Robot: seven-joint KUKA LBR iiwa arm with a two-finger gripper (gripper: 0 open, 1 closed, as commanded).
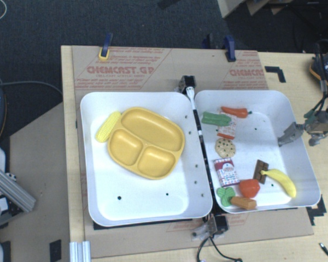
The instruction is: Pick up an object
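The two-finger gripper (303, 134) hovers at the right bin's (273, 105) right rim, fingers spread and grasping nothing. A curved yellow plastic banana (281, 181) lies near it, in that bin's near right corner.

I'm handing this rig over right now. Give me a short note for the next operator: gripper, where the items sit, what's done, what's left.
Gripper: at the right bin's right rim, above the floor, holding nothing.
Right bin: banana, tomato, cookie, red carton, red pepper, clustered along the left and bottom.
Left bin: yellow divided tray, corn cob beside it.
Done: nothing picked.
Left: choose one item, probably the banana nearest the gripper, and grasp it.
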